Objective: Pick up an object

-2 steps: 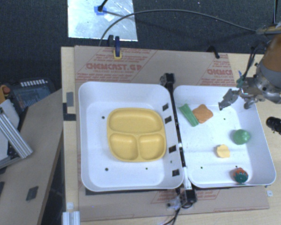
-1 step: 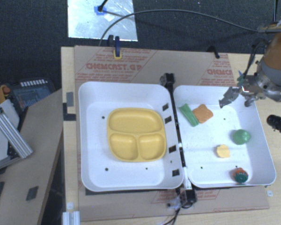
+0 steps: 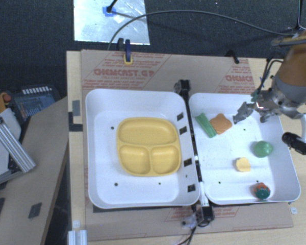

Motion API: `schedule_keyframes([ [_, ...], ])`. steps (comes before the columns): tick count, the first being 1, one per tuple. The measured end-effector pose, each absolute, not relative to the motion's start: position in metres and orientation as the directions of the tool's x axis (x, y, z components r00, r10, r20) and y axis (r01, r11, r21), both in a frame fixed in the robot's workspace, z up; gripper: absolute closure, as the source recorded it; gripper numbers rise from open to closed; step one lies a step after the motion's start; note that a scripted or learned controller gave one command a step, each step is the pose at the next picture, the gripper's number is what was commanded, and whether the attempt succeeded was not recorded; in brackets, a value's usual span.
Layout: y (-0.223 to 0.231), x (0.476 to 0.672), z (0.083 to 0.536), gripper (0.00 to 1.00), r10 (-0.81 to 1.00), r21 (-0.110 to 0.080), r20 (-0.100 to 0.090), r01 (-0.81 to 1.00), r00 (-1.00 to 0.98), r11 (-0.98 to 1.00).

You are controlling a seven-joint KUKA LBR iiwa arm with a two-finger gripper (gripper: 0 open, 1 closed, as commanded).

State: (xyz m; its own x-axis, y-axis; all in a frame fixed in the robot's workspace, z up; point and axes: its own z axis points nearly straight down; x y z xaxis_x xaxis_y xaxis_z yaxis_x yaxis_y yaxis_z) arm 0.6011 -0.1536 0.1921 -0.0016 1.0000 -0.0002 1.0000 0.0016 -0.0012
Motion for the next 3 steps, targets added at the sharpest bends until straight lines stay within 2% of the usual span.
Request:
schedule_keyframes([
  [2,-0.159,0.592,0.086,0.0,1.0,-0.004,0.001,1.0,-0.001,0.001],
  [3,-0.16,0.594,0.1,1.0,1.0,0.004,-0.002,1.0,-0.002,0.002],
])
